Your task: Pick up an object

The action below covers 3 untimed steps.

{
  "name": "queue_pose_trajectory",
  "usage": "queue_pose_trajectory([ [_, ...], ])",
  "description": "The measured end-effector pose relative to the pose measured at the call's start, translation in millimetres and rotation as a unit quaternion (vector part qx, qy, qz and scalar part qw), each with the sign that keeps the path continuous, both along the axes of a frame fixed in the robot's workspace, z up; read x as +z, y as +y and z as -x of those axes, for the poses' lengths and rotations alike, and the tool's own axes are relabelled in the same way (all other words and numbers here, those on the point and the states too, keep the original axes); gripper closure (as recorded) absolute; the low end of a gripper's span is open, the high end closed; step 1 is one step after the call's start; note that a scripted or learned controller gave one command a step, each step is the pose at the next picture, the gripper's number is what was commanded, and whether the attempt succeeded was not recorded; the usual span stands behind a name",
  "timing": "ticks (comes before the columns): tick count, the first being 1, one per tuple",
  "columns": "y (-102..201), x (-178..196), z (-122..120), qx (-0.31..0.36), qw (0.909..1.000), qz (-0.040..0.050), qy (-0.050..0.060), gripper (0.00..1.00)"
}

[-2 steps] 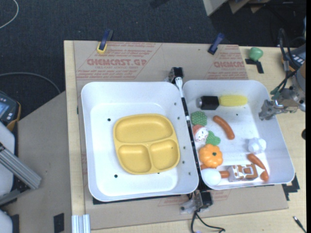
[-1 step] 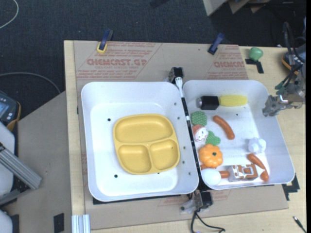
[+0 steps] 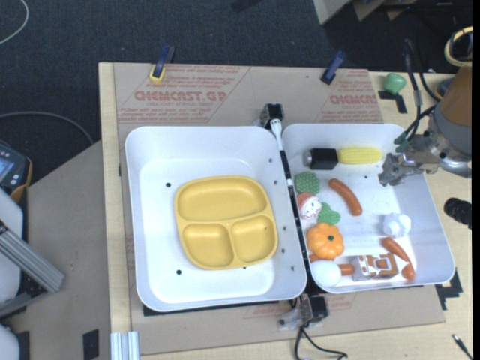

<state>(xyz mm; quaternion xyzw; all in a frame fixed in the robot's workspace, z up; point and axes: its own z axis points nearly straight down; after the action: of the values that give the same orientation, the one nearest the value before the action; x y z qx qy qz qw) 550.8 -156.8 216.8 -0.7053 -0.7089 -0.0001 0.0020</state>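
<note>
Looking down, you see two white bins side by side on the desk [image 3: 112, 201]. One yellow three-compartment plate [image 3: 225, 222] lies alone in the left bin [image 3: 150, 156], with bare floor all round it. In the right bin [image 3: 439, 238] you can count one corn cob [image 3: 359, 155] beside one black block [image 3: 323, 158] at the far end, one sausage [image 3: 346, 196], one small pumpkin [image 3: 325, 240], one white egg [image 3: 325, 273] and one carrot [image 3: 397, 252] nearer. The gripper [image 3: 391, 172] hovers at that bin's far right edge, right of the corn cob; whether its fingers are apart you cannot tell. Open floor lies just under the gripper, right of the sausage.
</note>
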Motion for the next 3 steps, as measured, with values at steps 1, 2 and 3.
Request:
queue_pose_trajectory([
  [1,50.2,-4.5,7.2,0.0,1.0,-0.0001,0.0,1.0],
  [2,99.4,-8.9,8.3,0.0,1.0,0.0005,0.0,1.0],
  [3,160.9,1.7,10.8,0.001,1.0,0.0006,-0.002,1.0],
])
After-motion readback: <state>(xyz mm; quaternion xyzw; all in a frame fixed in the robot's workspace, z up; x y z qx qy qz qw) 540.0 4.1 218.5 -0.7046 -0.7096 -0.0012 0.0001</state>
